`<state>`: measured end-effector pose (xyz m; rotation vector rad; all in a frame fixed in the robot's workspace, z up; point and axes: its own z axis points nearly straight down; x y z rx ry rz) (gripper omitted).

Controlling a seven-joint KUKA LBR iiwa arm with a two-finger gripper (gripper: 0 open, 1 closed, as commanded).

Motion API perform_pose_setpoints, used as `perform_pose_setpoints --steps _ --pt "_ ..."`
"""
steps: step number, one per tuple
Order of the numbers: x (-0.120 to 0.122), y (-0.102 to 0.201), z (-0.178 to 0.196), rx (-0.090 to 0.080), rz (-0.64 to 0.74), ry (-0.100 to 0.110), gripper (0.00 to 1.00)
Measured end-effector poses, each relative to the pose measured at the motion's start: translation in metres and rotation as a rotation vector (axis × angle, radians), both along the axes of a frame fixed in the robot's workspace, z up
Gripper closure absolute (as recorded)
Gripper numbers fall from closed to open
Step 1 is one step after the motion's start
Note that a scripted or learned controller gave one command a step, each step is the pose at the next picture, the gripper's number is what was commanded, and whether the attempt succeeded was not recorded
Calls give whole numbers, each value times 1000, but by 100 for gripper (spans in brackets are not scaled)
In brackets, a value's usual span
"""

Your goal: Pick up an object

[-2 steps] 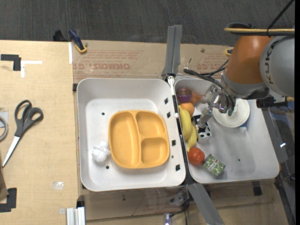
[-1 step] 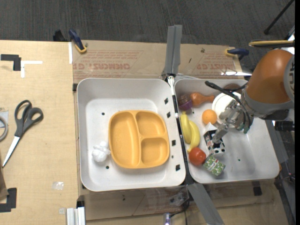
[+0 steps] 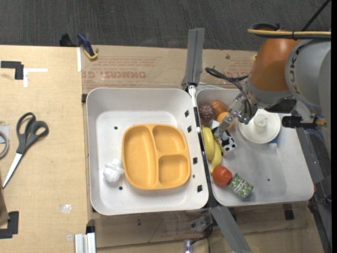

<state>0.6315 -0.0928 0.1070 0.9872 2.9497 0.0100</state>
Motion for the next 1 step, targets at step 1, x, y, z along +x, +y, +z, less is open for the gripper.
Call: perform_pose_setpoints --steps 1 --pt "-54 -24 -1 7 -150 1 0"
